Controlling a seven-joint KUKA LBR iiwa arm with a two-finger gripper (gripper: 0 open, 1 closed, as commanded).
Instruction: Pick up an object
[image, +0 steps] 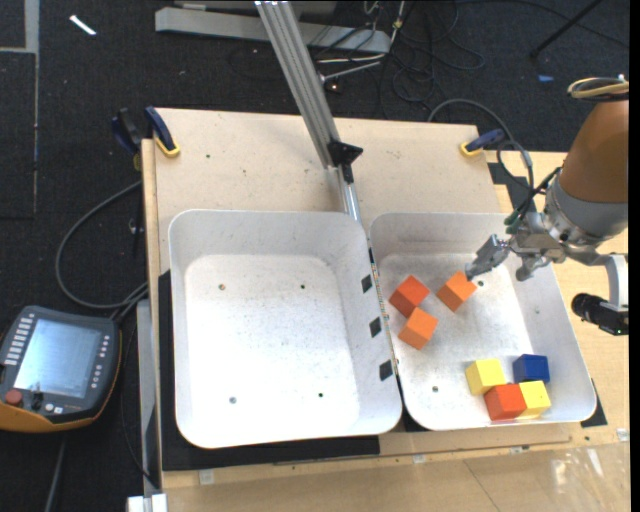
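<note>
While the arm reaches into the right bin (560, 330), its tool (487, 260) sits just beside an orange block (457, 291); whether it is apart or together is unclear. Judged step: approach. Next comes a centred descent.

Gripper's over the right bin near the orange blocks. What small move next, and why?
Probably ease the gripper down and slightly left onto the nearest orange block. It sits just beside the fingertips, apart from the other two orange blocks, so it looks the easiest to grasp.
</note>
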